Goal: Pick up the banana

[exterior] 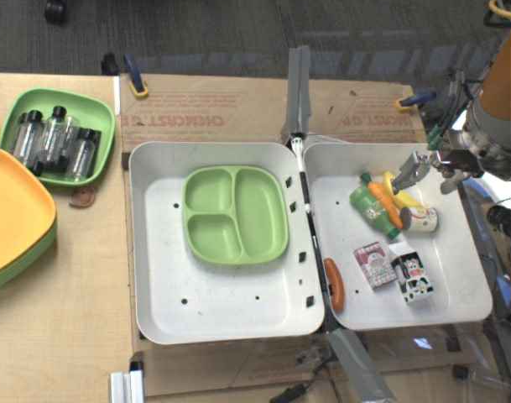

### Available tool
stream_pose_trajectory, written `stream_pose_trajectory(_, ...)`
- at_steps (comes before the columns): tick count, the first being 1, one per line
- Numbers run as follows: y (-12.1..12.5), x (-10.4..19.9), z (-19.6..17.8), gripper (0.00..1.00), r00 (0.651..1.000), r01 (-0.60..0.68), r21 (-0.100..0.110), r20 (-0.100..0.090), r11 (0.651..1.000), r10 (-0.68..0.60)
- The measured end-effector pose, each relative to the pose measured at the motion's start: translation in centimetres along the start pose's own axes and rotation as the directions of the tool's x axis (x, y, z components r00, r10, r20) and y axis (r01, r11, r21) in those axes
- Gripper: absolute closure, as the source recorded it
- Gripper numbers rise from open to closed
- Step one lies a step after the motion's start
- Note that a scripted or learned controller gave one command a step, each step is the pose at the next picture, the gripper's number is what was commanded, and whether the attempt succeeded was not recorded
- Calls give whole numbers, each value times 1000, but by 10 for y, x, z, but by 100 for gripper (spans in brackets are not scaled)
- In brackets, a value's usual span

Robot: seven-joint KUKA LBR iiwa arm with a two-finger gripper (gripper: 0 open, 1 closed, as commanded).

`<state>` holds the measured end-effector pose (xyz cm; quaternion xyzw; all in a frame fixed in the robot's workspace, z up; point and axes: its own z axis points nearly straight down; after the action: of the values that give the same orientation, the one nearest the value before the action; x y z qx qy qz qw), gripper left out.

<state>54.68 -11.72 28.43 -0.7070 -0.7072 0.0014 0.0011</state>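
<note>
Grey carpet at the top, wooden tabletop (pixel 62 326) below w/ a cardboard sheet (pixel 213 112) under two shallow white bins side by side. Left bin (pixel 154 309) holds a green divided plate (pixel 236 214), roughly centred. Right bin (pixel 456 300) holds the clutter: banana (pixel 404 196) in the upper-middle part, mostly hidden, just yellow bits showing behind an orange carrot (pixel 386 204) and touching a small white cup-like container (pixel 422 218). Green bottle-shaped item (pixel 368 206) lies just left of the carrot, touching it. Lower down, a small pink-and-white packet (pixel 373 264) and a cow-print carton (pixel 413 277) just beside it. A red sausage-like item (pixel 333 282) sits at the bin's left wall.

Arm comes in from the right, gripper (pixel 430 164) over the upper-right part of the right bin, near the banana's upper end but apart from it. Fingers look spread, nothing between them, so released.

Far left on the tabletop: green tray (pixel 20 107) w/ several clear vials, black caps, plus stacked orange plates (pixel 16 225). Blue-and-yellow clamps at the cardboard's top edge.
</note>
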Motion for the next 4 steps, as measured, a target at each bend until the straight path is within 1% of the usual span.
stream_pose_trajectory(1,0,-1,-8,100,1000,-1,2,1,1000,1)
stream_pose_trajectory(2,1,-12,56,100,999,47,2,-1,999,-47)
stream_pose_trajectory(3,-4,-75,70,100,989,148,-1,0,989,-148)
stream_pose_trajectory(4,-4,-105,88,100,953,302,-3,1,953,-302)
